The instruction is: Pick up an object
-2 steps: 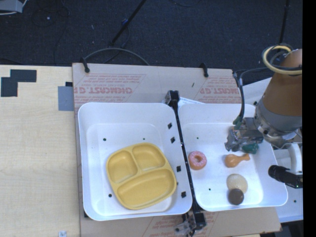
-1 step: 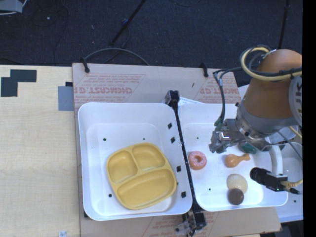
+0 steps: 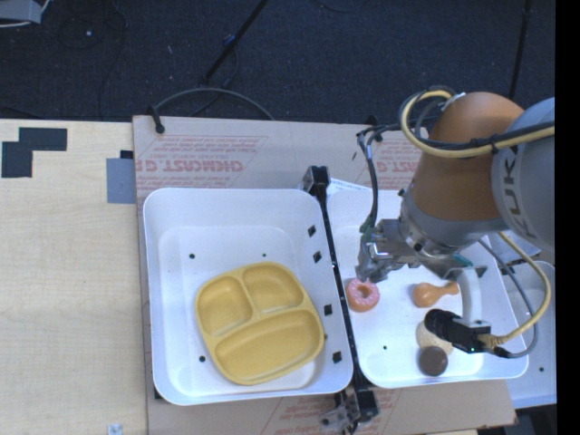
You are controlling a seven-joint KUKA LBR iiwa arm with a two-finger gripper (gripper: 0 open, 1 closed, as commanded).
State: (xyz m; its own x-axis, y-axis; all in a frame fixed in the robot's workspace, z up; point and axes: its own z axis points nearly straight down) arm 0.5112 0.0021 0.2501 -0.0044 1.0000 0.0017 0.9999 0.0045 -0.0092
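Observation:
In the right bin [image 3: 399, 370] a pink frosted doughnut [image 3: 363, 294] lies near the left wall. My gripper [image 3: 370, 265] hangs just above the doughnut, its metal body directly over it. An orange drumstick-shaped toy [image 3: 433, 292] lies to the doughnut's right. A brown round piece [image 3: 433, 361] sits near the bin's front, beside a tan object [image 3: 426, 335] partly hidden by a black cable fitting. The big orange and grey arm covers the bin's back half.
The left bin [image 3: 172, 234] holds a yellow divided plate [image 3: 260, 321]. A black divider [image 3: 328, 261] runs between the bins. Cables loop around the arm at the right, and a black cable end [image 3: 458, 332] hangs over the right bin's front.

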